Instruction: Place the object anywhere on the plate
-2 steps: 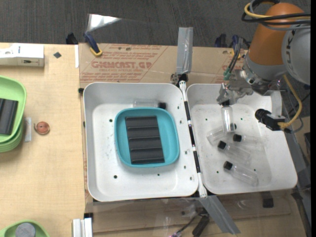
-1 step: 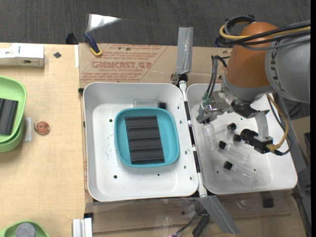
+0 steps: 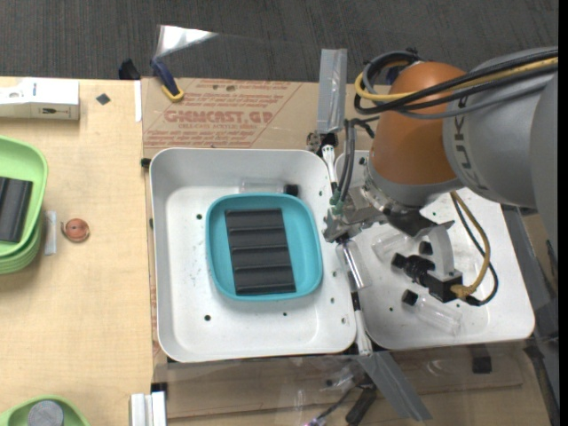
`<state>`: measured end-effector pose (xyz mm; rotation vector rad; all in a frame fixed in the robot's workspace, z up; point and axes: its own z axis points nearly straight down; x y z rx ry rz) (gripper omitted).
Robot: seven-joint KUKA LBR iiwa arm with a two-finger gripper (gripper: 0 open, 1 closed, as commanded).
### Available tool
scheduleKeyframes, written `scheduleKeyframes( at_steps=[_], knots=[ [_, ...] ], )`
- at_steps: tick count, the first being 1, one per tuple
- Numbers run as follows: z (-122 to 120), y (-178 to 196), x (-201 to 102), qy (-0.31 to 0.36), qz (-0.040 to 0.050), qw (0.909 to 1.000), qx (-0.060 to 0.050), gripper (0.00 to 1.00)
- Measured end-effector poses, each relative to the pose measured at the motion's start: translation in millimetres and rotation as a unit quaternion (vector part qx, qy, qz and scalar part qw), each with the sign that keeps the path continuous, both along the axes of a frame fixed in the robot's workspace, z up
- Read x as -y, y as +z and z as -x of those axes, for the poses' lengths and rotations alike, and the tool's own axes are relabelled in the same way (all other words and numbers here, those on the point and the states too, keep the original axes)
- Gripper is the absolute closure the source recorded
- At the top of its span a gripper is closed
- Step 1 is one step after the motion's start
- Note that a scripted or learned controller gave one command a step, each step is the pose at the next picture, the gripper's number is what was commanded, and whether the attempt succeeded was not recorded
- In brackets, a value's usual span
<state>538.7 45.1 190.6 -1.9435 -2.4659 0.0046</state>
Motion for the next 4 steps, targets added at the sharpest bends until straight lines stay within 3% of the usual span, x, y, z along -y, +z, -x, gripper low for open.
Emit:
scheduleKeyframes(
  at_steps=[1,3,4],
  knots=[
    [0.0,0.1,0.4,0.0,0.0,1.0,0.0,0.0],
    [0.0,0.1,0.4,0.0,0.0,1.0,0.0,0.0],
    [10.1,0.1,49.6,-0.002,-0.0002,1.0,0.0,0.0]
  ],
)
